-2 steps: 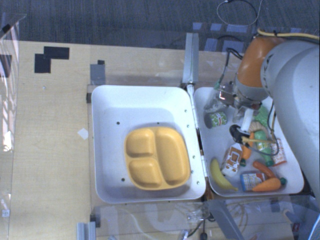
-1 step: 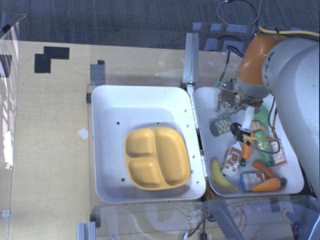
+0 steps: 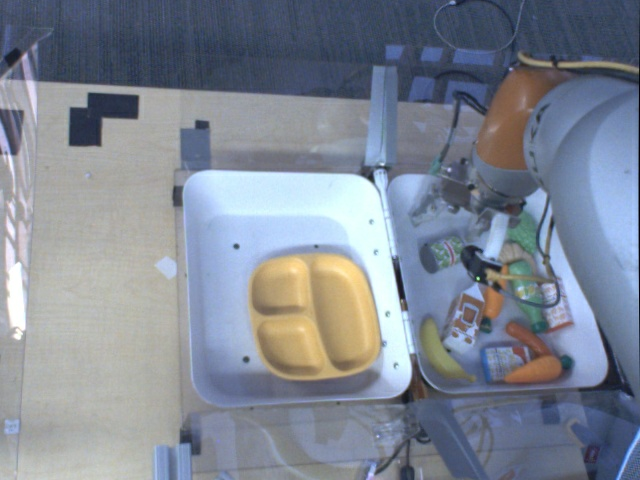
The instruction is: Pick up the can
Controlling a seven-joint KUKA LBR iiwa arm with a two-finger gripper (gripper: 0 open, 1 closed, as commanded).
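The can lay on its side toward ten o'clock in the right bin, its round end facing nine o'clock, near the wall shared with the left bin. It lay a little apart from the clutter, which probably made it the easiest thing there to reach. The gripper hung just beside it at its three o'clock, over the bin's middle, reaching in from the arm at one o'clock. Whether it was spread or closed could not be told, and nothing could be seen in its grasp. Below, a small carton, a banana and carrots crowded toward six o'clock. A yellow divided tray lay in the left bin, clear of the work. The can seemingly remained ungrasped.
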